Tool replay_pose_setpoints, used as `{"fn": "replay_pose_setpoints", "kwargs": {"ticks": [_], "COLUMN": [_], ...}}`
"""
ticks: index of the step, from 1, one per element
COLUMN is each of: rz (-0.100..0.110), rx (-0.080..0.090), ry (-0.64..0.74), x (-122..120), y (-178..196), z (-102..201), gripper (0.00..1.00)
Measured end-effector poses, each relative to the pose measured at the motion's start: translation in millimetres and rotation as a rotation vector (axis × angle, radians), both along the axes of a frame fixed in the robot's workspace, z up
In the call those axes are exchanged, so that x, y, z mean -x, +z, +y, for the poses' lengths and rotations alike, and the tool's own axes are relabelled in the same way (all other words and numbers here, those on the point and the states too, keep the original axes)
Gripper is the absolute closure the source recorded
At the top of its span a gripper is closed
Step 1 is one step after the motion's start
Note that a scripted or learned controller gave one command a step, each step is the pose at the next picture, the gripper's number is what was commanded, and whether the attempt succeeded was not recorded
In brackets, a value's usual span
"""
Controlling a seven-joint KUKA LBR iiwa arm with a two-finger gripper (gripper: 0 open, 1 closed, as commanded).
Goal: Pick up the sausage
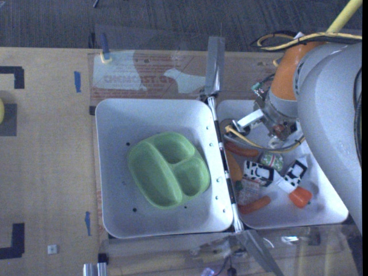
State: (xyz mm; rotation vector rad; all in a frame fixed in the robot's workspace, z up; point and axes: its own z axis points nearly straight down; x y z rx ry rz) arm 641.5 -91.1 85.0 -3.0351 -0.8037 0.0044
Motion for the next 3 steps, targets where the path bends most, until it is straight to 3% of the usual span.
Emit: {"fn": "replay_pose_setpoints", "kwargs": {"ticks": [1,2,3], "rz": [-0.002,0.001,0.003], "rx": [0.002,-0.001,-0.001], "ry": [0.249,0.166,0.256], "x": [-15.6,-13.3,32.1], "y": [98.8,98.2,80.1], "z": [25.7,116.6,209.0], "gripper": [0.00,0.00,0.00]}}
